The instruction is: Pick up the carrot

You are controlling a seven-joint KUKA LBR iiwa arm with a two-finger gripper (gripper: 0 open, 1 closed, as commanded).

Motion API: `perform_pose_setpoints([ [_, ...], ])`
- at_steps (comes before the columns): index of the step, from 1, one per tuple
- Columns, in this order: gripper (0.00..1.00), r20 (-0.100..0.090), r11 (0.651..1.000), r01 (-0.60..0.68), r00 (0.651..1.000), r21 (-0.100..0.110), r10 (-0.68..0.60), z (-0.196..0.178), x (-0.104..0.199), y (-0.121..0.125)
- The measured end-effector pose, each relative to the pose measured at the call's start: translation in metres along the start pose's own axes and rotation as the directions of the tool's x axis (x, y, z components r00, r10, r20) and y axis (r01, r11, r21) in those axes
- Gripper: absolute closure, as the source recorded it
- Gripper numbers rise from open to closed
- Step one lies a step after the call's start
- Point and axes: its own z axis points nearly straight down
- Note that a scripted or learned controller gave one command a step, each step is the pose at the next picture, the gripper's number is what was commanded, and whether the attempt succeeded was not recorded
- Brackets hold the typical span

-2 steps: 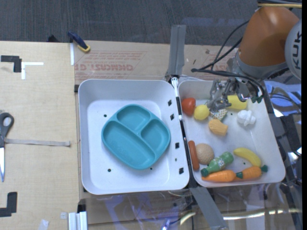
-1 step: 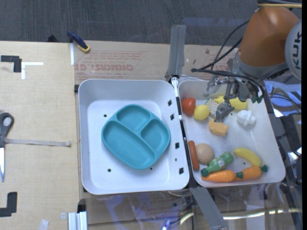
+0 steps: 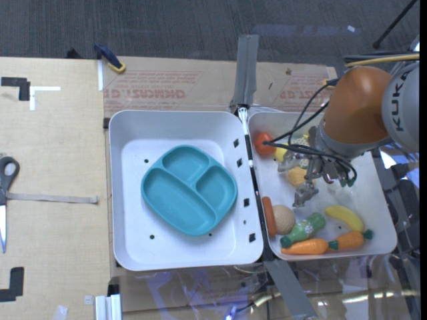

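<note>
Right bin (image 3: 381, 199), carrot (image 3: 305, 247) below tool (image 3: 305, 195)

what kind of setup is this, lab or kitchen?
Likely a robot lab bench, not a kitchen: a KUKA arm over two white bins, toy food such as a carrot, and cardboard under the rig.

White letters reading "KU", cut off at the picture's edge, stand on the grey robot arm (image 3: 405, 109). Red print on the cardboard sheet (image 3: 200, 85) behind the bins appears upside down and is too faint to read.
</note>
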Motion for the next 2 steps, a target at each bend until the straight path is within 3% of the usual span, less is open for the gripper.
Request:
perform_pose_setpoints([
  [1, 1.00, 0.006, 1.000, 0.001, 1.000, 0.002, -0.001, -0.0103, -0.0021, -0.0002],
  [2, 0.00, 0.006, 1.000, 0.001, 1.000, 0.002, -0.001, -0.0103, -0.0020, -0.0001],
])
